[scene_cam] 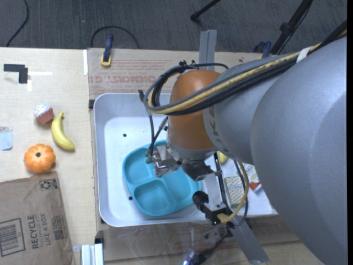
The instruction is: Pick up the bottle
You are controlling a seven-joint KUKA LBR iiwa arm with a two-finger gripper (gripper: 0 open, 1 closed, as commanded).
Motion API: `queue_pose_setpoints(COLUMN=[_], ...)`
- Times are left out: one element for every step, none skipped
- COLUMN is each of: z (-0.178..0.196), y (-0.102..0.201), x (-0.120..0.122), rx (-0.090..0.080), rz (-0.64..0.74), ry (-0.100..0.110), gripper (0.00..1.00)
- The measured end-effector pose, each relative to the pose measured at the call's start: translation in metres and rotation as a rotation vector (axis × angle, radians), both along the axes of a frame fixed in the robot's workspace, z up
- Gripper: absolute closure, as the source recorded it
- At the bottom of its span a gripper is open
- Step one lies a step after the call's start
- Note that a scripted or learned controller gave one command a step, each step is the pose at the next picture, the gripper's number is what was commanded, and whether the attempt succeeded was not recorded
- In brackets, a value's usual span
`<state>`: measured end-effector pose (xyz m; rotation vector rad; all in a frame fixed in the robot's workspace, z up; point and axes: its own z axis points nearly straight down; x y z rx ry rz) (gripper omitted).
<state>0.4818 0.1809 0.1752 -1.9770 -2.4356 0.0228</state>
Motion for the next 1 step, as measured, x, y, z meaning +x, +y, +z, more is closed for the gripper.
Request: queue_pose_setpoints(z=[0.0510], y=[0.0375], x=[-0.0042], rx=[0.001], rz=[-0.170], ry=[-0.009], gripper=[1.00])
